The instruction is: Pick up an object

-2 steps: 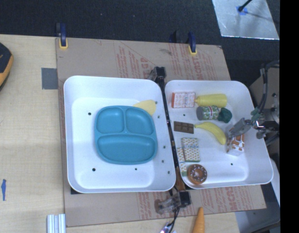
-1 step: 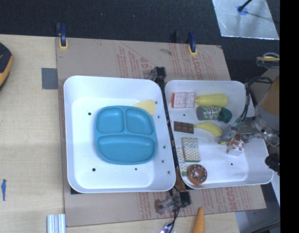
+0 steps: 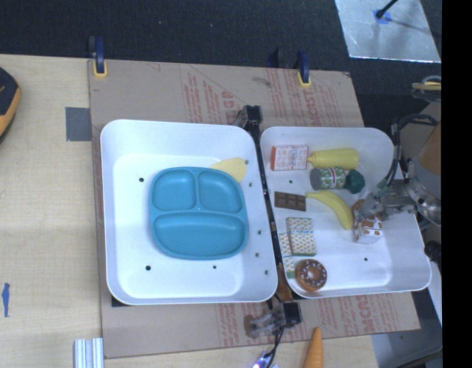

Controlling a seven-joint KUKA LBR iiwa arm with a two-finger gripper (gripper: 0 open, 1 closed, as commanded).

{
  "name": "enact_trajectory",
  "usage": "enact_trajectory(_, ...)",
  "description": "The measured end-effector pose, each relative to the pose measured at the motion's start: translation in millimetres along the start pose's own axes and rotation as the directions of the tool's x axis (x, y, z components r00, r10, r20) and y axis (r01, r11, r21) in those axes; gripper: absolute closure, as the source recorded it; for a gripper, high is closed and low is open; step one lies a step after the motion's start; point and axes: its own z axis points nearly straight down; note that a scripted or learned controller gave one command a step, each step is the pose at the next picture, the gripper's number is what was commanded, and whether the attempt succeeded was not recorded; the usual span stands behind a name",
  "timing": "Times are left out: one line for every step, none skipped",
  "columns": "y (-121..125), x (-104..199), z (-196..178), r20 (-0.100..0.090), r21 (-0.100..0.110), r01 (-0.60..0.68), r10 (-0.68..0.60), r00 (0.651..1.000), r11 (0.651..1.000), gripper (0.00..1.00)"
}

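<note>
- Nearest the camera, at the bottom edge of the bench, lies an orange carrot-like piece (image 3: pixel 315 351), outside both bins and no part of the pick.
- Just above it, in the right bin (image 3: pixel 404 278), a chocolate doughnut (image 3: pixel 311 274) sits at the near rim, with a patterned green packet (image 3: pixel 301 235) touching it from behind and a small brown bar (image 3: pixel 290 201) further up.
- Deeper in that bin are a banana (image 3: pixel 333 206), a green bottle lying on its side (image 3: pixel 336 179), a yellow bottle (image 3: pixel 334 158) and a red-and-white box (image 3: pixel 288 158).
- At the bin's right side the gripper (image 3: pixel 374 208) reaches in low, right over a small red-and-white carton (image 3: pixel 368 229); whether its fingers are spread or pressed together I cannot tell, as dark and blur hide them there.
- That carton looks like the likely target: it stands apart from the banana, so a straight descent should do.
- Centre on the carton and straddle its narrow sides before squeezing; an off-centre squeeze may tip it.
- Lift slowly and confirm it rises.
- Over in the left bin (image 3: pixel 117 221) a blue divided plate (image 3: pixel 199 211) lies flat, a yellow piece (image 3: pixel 231 167) at its far corner.
</note>
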Motion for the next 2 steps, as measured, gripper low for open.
enact_trajectory(63,54,-20,0.0,-0.006,0.007,-0.007,1.0,1.0,1.0)
enact_trajectory(34,48,-41,-0.003,0.001,-0.002,0.002,1.0,1.0,1.0)
